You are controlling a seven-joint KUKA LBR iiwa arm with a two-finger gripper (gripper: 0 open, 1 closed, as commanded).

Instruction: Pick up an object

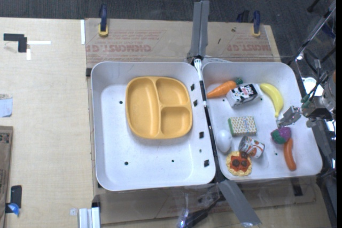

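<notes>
Camera view: the gripper (289,115) is hanging low at the right bin's (310,160) right edge, over the grapes (281,135) — whether it is open or clamped, I cannot tell. The banana (273,97) is lying toward the far edge, the sausage (289,155) near the right front corner. The yellow plate (158,107) is sitting in the left bin (107,168).

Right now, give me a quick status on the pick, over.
Gripper low at right bin's right side, nothing seen between its fingers. Closest below it: purple toy. Banana and sausage crowd close by.
</notes>
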